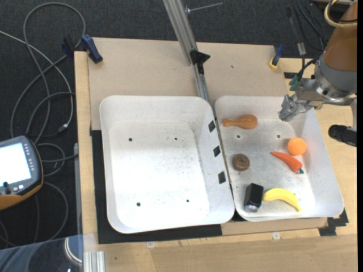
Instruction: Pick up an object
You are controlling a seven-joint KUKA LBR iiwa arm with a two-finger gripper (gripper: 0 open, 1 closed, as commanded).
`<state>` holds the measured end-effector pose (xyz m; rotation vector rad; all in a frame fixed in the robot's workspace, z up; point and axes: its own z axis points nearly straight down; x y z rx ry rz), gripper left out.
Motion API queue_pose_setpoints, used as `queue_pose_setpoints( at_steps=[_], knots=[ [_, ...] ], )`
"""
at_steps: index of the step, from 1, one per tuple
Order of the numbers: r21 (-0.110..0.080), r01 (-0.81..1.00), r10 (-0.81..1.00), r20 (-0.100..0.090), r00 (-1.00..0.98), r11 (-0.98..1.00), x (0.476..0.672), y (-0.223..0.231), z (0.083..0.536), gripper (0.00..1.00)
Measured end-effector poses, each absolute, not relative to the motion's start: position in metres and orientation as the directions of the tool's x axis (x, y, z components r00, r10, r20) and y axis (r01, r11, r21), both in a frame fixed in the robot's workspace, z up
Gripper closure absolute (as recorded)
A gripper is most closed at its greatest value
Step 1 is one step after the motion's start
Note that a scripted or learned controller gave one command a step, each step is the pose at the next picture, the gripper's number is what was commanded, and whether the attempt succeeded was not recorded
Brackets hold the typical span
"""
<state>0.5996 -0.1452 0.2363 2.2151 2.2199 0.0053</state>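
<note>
The claw [288, 110] hangs over the far right part of the right bin [334, 180], near that bin's far rim, with nothing between its tips; whether they are spread or closed cannot be told from this slanted view. Just left of it lies one tan wooden pear-shaped piece [241, 122], its long axis running left to right, the thin neck pointing left and the bulb toward the claw. Nearer the camera and a little right sits one orange ball [296, 146], touching one carrot [287, 160] that slants from upper left down to lower right. One brown round lump [241, 162] rests near the bin's left wall. Along the near rim lie one black block [253, 196] and one banana [282, 198], close together, the banana's length running left to right. The middle of the right bin is bare. The left bin [113, 118] sits just beside it on the table [142, 67].
</note>
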Motion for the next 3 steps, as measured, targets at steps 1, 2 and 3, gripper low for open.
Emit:
queue_pose_setpoints(
  at_steps=[1,2,3],
  knots=[
    [0.001,1.000,1.000,0.002,-0.006,0.006,0.599,-0.100,0.242,1.00],
    [-0.003,1.000,1.000,0.003,-0.007,0.007,0.591,-0.046,0.231,1.00],
    [-0.004,1.000,1.000,0.004,-0.008,0.008,0.586,0.016,0.224,1.00]
  ],
)
